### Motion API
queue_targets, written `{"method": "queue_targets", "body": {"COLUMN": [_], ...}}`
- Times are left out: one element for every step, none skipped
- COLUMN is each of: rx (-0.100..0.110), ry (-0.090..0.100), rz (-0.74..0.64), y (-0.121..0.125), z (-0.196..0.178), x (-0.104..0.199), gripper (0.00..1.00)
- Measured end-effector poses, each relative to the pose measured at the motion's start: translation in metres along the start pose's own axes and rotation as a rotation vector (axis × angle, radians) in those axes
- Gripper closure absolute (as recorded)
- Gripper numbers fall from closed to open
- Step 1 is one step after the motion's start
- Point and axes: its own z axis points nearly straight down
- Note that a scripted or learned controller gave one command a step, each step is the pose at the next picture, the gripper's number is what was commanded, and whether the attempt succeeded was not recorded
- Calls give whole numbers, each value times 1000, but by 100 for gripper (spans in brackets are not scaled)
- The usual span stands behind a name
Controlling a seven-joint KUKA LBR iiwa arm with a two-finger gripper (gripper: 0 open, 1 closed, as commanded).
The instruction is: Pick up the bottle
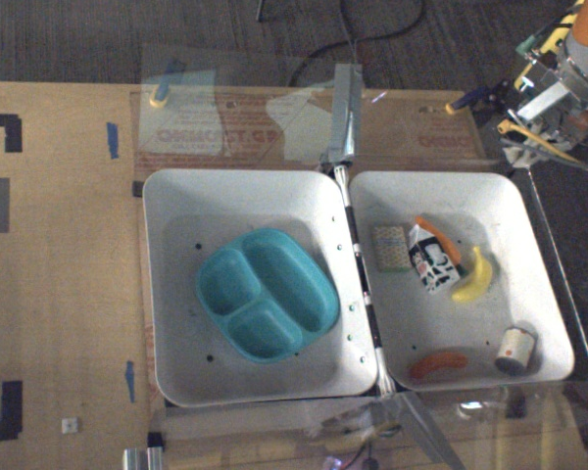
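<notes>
Scanning left to right: teal divided plate (267, 305) sits in the left bin (176, 204). In the right bin (529, 213) the bottle (433, 264) lies between a small card (392, 247) and a banana (473, 276). Gripper (549, 96) is parked top right, well away, grip state impossible to tell. Basically nothing done yet; reach and grab both remain.

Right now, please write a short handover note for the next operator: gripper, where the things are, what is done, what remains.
Gripper: at the upper right, outside the bins, nothing seen in it.
Right bin: the bottle, white with black marks and an orange end, lies flat near the middle. Beside it a yellow banana, a small mesh pad, an orange sausage-shaped piece and a small can.
Left bin: a teal divided plate.
Done: nothing yet; the bottle is untouched.
Left: reach into the right bin, grasp the bottle and lift it.
</notes>
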Motion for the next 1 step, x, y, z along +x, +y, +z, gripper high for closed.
{"method": "queue_targets", "body": {"rx": [-1], "ry": [-1], "rz": [-5], "y": [-1], "z": [-10], "x": [2], "gripper": [100]}}
